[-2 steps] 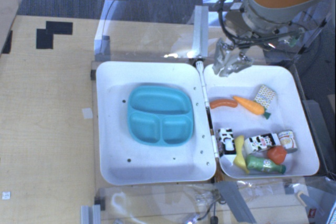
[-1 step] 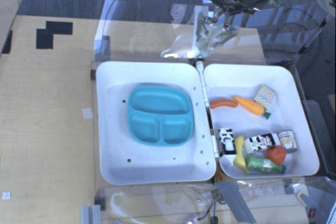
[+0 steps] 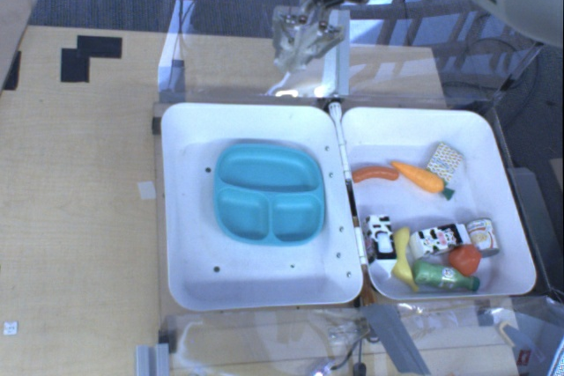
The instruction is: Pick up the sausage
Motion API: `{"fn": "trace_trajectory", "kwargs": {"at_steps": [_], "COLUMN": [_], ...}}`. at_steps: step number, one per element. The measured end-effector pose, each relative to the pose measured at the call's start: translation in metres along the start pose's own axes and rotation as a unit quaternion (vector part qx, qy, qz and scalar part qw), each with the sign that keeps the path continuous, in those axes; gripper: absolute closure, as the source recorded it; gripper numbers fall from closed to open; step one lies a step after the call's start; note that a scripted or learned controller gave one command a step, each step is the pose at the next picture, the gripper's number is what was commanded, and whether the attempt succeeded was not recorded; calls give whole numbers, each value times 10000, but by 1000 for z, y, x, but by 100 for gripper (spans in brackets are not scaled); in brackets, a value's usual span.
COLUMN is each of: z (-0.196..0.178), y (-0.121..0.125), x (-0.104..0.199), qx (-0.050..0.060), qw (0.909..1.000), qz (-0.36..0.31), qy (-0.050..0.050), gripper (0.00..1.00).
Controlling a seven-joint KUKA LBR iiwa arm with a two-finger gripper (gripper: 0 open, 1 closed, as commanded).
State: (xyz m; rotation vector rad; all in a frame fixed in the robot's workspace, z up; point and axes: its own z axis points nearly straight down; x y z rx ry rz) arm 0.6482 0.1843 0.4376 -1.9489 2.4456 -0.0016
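The sausage [image 3: 374,174] is a short red-orange link lying flat in the right bin [image 3: 493,145], close to its left wall and end to end with a carrot [image 3: 419,178]. My gripper [image 3: 304,40] hangs beyond the far edge of the bins, above the bench behind the divider between them. It is well away from the sausage, and nothing hangs from it.
The left bin [image 3: 185,189] bears a blue divided plate [image 3: 269,192]. In the right bin also lie a checkered packet [image 3: 445,161], two cow-print cartons [image 3: 438,239], a banana [image 3: 401,258], a green bottle [image 3: 445,277], a red tomato [image 3: 464,260] and a small can [image 3: 482,235].
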Motion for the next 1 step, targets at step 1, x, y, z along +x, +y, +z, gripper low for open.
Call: {"fn": "trace_trajectory", "kwargs": {"at_steps": [1], "z": [1], "y": [-12], "x": [-39], "qx": [-4], "qw": [9959], "qz": [-899], "qy": [-6], "gripper": [100]}}
